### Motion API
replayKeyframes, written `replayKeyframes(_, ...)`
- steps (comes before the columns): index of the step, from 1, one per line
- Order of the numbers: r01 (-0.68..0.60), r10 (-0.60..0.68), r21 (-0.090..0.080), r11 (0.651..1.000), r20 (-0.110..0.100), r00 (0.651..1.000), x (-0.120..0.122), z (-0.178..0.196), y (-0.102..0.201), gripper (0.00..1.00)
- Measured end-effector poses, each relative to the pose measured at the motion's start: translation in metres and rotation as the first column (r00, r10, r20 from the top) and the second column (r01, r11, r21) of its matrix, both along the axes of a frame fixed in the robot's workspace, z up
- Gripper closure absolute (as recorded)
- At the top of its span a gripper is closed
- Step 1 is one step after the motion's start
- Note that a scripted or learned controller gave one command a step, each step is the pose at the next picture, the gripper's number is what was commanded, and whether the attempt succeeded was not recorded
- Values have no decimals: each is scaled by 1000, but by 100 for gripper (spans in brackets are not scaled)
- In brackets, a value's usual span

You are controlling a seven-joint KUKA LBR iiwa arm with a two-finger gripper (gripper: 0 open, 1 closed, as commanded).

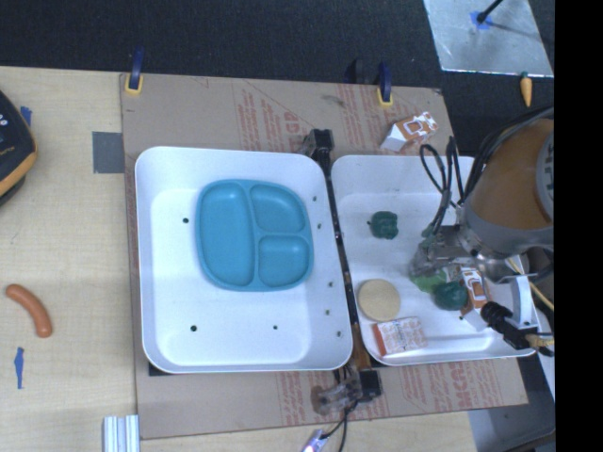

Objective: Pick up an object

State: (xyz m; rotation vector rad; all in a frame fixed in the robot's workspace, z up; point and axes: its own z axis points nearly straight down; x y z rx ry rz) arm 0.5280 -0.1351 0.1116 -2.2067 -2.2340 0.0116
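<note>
Green object [448,296] in the right bin [405,172] lies just beside and below the gripper [435,264], toward the bin's near-right corner; we cannot tell the claw's state.

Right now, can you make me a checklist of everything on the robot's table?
Surface: cardboard sheet on a wooden bench, clamped at the far edge.
Job's things: right bin has a dark green lump, a tan disc, a red-and-white packet and a green object; left bin has a blue divided plate.
Clutter: sausage on the bench; a small carton behind the right bin.
Gripper: gripper low in the right bin, beside the green object.
Cables: black loops along the arm.
Surroundings: dark floor.
</note>
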Motion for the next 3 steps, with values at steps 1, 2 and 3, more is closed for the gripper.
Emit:
replayKeyframes(1, 0, 0, 0, 1000, 0, 1000, 0, 0, 0, 0)
replayKeyframes(2, -3, 3, -2, 1000, 0, 1000, 0, 10, -1, 100)
replayKeyframes(3, -3, 3, -2, 1000, 0, 1000, 0, 10, -1, 0)
